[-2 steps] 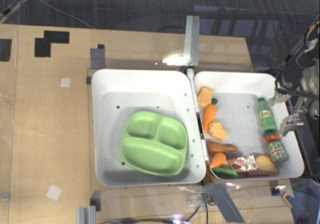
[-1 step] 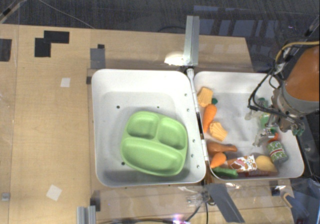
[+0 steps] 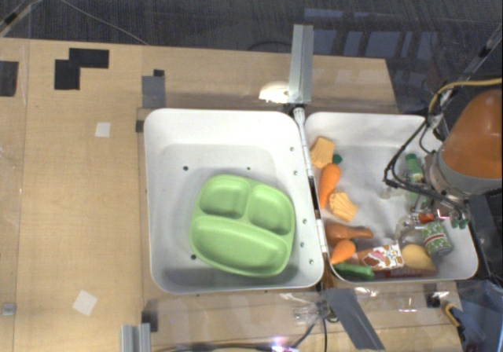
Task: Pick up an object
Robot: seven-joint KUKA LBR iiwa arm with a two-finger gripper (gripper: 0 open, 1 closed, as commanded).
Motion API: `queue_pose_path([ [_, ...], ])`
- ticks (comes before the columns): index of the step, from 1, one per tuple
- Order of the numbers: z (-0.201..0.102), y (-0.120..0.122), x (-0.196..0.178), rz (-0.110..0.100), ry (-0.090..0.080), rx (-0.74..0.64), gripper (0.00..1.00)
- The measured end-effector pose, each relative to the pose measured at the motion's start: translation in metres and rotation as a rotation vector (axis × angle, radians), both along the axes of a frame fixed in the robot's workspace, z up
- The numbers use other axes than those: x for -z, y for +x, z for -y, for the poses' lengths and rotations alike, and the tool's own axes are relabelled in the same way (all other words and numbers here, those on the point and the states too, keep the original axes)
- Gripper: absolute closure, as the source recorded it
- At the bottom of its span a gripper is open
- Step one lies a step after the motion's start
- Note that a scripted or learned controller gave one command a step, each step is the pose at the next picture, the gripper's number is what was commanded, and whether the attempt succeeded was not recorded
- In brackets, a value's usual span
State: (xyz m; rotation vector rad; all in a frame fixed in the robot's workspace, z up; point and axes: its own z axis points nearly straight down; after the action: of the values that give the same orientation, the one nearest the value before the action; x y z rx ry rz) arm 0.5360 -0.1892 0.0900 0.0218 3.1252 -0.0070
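My gripper (image 3: 420,221), grip state unreadable under my wrist, hangs over the right bin (image 3: 369,146) near a small can (image 3: 437,242); crowded toys could make me snag two or miss.

Plate: we see the green divided plate (image 3: 243,225) lying alone in the left bin (image 3: 169,146).
Post: metal post (image 3: 301,64) behind that bin's far right corner.

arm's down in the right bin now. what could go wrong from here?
1. The gripper sits low at the crowded front right corner of the right bin, beside a small can; it may nudge the can rather than grasp it.
2. The toys near the front wall, such as the potato-like piece, lie packed together, so two could lift or jam.
3. Cables hang beside the wrist and may snag.
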Motion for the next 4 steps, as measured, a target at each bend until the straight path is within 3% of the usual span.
queue_pose_path([
  [1, -0.03, -0.003, -0.001, 0.002, -0.006, -0.303, 0.0],
  [2, -0.032, 0.003, -0.015, 0.017, -0.01, -0.311, 1.0],
  [3, -0.029, 0.017, -0.058, -0.008, -0.008, -0.945, 1.0],
  [4, 0.017, 0.008, -0.058, -0.01, -0.013, -1.408, 1.0],
])
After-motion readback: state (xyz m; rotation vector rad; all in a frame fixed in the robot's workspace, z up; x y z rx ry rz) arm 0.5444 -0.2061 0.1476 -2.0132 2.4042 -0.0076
